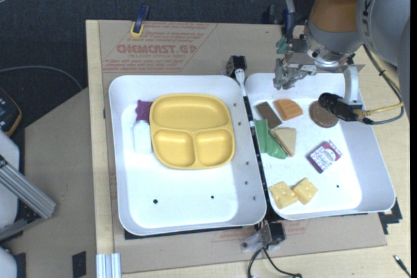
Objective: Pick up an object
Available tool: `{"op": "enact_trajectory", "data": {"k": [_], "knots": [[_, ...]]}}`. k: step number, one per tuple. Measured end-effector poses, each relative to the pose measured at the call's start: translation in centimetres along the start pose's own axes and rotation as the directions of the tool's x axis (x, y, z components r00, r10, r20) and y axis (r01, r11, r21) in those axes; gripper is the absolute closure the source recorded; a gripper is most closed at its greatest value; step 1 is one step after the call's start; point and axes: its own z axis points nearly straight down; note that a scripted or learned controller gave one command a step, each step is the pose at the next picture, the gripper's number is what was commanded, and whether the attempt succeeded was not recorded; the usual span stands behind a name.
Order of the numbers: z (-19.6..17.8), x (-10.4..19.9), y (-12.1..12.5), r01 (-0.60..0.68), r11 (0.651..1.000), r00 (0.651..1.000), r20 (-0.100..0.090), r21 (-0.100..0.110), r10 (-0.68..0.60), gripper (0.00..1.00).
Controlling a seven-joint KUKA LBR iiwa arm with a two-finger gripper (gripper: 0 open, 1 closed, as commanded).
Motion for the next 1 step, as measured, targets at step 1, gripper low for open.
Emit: {"op": "enact_trajectory", "data": {"k": [1], "knots": [[-1.69,0.91,-0.65,-0.003,1.000,1.000,0.000,-0.001,0.003,1.00]]}}
